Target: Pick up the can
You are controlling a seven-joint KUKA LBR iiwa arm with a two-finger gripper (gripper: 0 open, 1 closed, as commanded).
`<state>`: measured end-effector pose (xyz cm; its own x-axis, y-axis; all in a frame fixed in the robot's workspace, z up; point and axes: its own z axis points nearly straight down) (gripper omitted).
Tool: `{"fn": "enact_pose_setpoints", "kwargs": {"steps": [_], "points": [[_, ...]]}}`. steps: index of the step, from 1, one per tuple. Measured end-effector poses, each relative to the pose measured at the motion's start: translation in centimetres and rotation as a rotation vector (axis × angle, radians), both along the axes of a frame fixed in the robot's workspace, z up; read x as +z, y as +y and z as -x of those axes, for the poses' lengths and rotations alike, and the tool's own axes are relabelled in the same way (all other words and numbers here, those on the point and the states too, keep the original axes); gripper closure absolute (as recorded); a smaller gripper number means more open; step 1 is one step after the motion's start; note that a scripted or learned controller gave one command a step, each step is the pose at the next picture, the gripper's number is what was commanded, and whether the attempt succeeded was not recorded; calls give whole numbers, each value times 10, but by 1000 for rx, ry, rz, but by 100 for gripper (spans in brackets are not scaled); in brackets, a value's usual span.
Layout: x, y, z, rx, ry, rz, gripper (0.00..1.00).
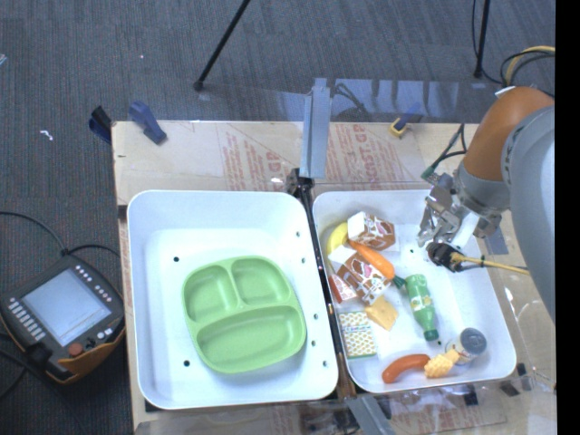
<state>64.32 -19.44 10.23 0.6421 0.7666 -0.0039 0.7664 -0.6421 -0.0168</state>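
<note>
Clearly the pick has not begun: the can [471, 342] lies untouched in the near right corner of the right bin [494, 284], grey with its round end turned up toward the camera, while the gripper [433, 235] hovers well apart from it, over the far right part of that bin. Its fingers look spread and nothing sits between them, so by my reading all of the work is left: travel toward the near corner, descend, close on the can and lift. Just left of the can, touching or nearly so, lies a small yellow toy [443, 363], and beyond that a sausage [404, 367] along the near wall. A green bottle [421, 304] lies between the gripper and the can, roughly on the line the arm would take. A cheese wedge [382, 313], a carrot [374, 261], some small cartons [371, 230], a banana [335, 237] and a patterned box [358, 333] crowd the left half of the bin. The can sits close to both the right wall and the near wall, so I judge the fingers have little room there, and the yellow toy could get nudged or caught. The left bin [154, 288] holds a green tray [245, 313].
</note>
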Motion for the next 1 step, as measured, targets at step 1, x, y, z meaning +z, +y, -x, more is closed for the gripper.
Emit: {"fn": "enact_pose_setpoints", "kwargs": {"steps": [1], "points": [[8,1,0,6,5,-2,100]]}}
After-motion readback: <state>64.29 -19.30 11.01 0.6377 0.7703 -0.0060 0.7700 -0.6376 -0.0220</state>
